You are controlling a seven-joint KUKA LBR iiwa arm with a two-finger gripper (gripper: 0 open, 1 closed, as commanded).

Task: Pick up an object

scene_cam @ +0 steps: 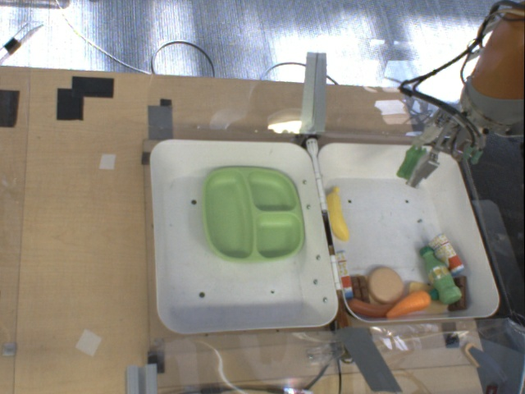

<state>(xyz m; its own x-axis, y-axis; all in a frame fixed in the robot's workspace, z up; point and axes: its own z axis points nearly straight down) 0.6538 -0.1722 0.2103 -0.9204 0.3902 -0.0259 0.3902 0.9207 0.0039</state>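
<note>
My gripper (420, 164) hangs over the back right part of the right bin (385, 189), above bare bin floor. A small green patch shows at its left tip; whether that is a held thing is unclear. A yellow banana (336, 214) lies along the bin's left wall. At the bin's front sit a round tan piece (385, 286), an orange carrot (408, 304), a reddish sausage (367, 308), a green bottle (440, 279) and a small labelled bottle (448, 253).
The left bin (176, 245) holds a green divided plate (252, 213). A metal post (314, 93) stands behind the divider between the bins. The arm's orange band (500, 60) and its cables sit at the upper right.
</note>
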